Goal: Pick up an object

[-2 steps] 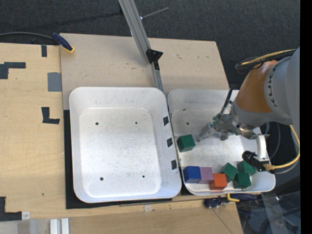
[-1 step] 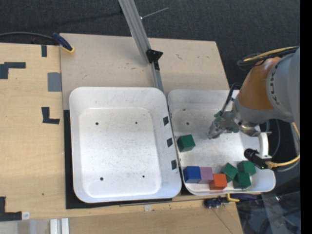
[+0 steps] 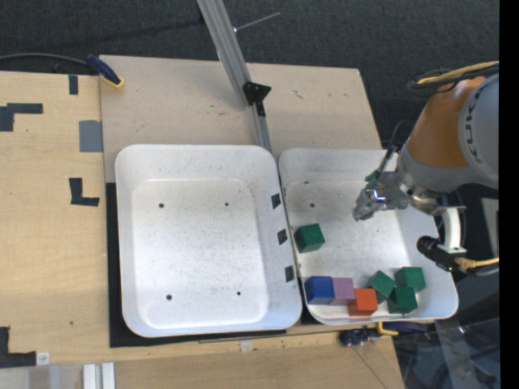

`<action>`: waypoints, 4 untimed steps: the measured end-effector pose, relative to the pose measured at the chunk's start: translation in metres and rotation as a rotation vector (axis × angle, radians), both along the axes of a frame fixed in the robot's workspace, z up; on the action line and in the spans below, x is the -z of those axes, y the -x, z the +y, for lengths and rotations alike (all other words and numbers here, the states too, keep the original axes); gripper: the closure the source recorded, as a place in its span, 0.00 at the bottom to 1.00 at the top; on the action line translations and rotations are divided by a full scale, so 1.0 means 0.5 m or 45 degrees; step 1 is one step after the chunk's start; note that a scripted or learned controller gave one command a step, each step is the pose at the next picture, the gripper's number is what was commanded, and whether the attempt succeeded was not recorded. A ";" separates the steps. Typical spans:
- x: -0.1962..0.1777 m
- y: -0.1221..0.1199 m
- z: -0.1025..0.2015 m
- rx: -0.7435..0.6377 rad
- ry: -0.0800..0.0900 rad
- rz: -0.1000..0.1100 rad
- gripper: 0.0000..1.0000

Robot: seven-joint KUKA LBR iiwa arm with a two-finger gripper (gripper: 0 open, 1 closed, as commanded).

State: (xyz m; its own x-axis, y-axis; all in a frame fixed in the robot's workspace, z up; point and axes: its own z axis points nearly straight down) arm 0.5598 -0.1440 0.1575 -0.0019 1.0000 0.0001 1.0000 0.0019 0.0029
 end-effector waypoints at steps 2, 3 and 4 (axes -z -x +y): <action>-0.207 0.013 0.010 0.000 0.002 -0.003 1.00; -0.186 0.004 0.112 -0.005 -0.001 0.006 1.00; -0.197 0.020 0.225 -0.007 -0.002 0.005 1.00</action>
State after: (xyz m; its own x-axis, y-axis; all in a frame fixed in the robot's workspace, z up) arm 0.5499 -0.0317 0.2561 -0.0073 1.0000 0.0020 1.0000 0.0073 -0.0013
